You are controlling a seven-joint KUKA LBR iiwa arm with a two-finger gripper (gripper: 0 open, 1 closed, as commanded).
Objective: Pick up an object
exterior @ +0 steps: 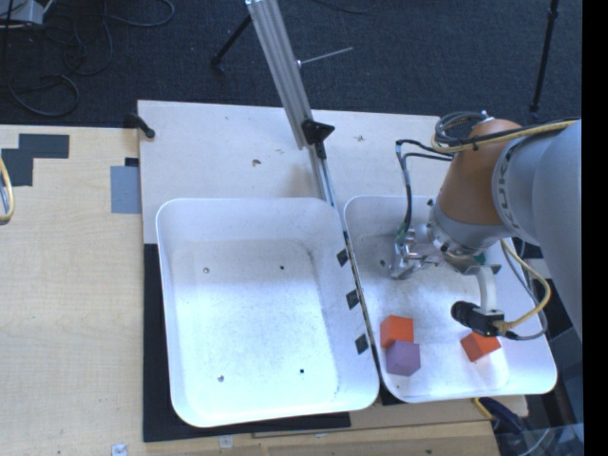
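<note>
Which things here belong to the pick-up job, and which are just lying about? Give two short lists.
Belonging to the job:
gripper
orange block
purple block
second orange block
right bin

Just lying about:
left bin
aluminium rail
floor cables
grey patch on the bench

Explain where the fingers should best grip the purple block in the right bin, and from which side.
Probably from above, on the purple block left and right faces: the orange block touches its far side, while those flanks look free. The bin wall leaves little room on the left.
</note>
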